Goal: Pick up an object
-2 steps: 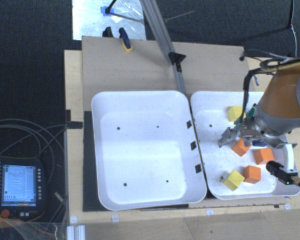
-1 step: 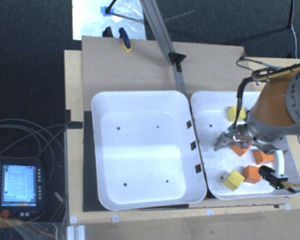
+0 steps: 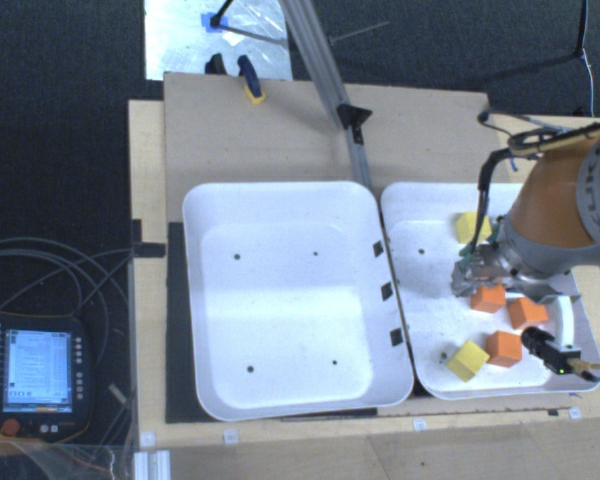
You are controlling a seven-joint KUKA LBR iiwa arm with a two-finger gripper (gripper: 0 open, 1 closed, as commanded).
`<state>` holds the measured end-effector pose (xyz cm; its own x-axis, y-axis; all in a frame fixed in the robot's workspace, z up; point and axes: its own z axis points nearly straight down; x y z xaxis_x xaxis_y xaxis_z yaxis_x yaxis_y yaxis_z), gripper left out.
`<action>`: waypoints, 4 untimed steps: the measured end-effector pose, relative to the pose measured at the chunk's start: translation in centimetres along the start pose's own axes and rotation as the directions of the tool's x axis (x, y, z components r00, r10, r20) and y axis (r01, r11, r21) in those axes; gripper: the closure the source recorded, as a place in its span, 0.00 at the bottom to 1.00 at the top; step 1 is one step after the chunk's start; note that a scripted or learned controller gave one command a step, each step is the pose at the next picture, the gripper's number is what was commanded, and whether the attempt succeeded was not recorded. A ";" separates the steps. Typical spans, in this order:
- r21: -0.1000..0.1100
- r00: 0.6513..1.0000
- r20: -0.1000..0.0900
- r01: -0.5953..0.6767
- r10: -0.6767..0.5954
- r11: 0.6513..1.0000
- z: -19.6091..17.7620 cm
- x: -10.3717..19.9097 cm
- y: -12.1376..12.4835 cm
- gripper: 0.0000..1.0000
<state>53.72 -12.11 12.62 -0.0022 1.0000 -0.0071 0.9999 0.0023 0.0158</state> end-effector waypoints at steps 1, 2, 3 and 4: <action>0.009 1.000 -0.006 0.002 -0.002 1.000 -6.4 -0.2 0.1 1.00; 0.008 1.000 -0.005 0.003 -0.003 1.000 -11.8 -0.2 0.3 1.00; 0.011 1.000 -0.006 0.003 -0.002 1.000 -14.5 -0.3 0.5 1.00; 0.013 1.000 -0.008 0.007 -0.007 1.000 -13.7 4.3 1.1 1.00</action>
<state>54.54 -7.76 26.32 -0.0096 1.0000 0.0012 1.0000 0.0096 0.0023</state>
